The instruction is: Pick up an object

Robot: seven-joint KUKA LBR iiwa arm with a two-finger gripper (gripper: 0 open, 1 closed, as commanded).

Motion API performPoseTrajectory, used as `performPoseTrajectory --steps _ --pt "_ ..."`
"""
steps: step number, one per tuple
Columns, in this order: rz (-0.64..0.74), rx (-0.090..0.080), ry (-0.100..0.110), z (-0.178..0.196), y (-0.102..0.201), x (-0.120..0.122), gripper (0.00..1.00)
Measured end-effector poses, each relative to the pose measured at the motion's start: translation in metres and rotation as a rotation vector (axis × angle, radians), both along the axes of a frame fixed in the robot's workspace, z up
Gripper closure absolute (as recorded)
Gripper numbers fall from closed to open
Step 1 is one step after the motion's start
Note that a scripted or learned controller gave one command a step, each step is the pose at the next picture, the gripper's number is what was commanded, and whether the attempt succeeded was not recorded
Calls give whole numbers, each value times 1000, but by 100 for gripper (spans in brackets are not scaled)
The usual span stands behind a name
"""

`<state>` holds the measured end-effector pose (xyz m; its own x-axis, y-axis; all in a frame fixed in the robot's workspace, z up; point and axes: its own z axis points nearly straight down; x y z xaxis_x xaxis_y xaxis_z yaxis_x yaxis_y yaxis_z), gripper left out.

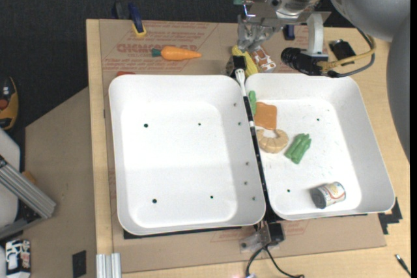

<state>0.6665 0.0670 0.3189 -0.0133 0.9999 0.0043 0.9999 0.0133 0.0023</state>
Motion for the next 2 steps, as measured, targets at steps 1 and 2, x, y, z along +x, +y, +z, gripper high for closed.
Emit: performPoseTrajectory --steps 1,2 --pt "-7 0 -20 184 49 0 100" --pt "-17 -5 6 182 -3 -57 100"
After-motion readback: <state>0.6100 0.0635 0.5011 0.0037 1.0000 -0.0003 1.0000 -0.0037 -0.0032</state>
